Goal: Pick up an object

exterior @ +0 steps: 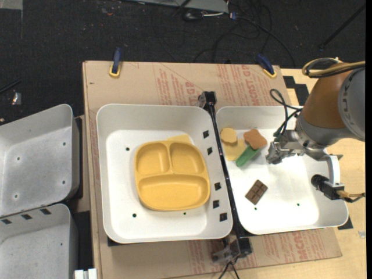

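A yellow divided tray (172, 176) is sitting in the white left bin (113, 156); the white right bin (302, 214) is showing a green block (247, 156), a brown ridged tile (256, 192), and what seem tan-orange pieces (254, 138).

Red print on cardboard base (174, 83): illegible.

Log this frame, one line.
gripper over right bin, beside green block | nothing seen held | brown block untouched | yellow tray in left bin

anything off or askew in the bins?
Nothing spilled or damaged. Yellow tray sits flat in the left bin. Green block lies tilted against the small pile in the right bin; brown piece lies apart.
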You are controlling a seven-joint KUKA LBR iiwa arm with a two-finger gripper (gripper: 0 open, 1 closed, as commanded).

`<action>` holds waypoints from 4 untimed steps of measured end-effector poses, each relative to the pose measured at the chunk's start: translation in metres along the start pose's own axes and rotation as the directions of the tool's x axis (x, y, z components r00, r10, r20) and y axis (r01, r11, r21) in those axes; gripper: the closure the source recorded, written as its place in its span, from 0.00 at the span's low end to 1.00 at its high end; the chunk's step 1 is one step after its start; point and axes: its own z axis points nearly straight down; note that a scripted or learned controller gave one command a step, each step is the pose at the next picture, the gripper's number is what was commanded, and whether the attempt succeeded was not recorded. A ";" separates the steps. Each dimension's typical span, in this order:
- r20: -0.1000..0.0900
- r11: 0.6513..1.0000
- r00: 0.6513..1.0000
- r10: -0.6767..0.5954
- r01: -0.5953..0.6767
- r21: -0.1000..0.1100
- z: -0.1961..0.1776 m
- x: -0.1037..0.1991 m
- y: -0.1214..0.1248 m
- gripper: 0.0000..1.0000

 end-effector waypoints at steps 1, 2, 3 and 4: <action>0.001 1.000 1.000 0.000 0.000 -0.003 -0.043 -0.002 -0.001 1.00; 0.001 1.000 1.000 -0.003 0.003 -0.004 -0.086 -0.002 -0.003 1.00; 0.001 1.000 1.000 -0.004 0.004 -0.005 -0.132 -0.002 0.005 1.00; -0.001 1.000 1.000 -0.009 0.009 0.000 -0.132 0.045 0.014 1.00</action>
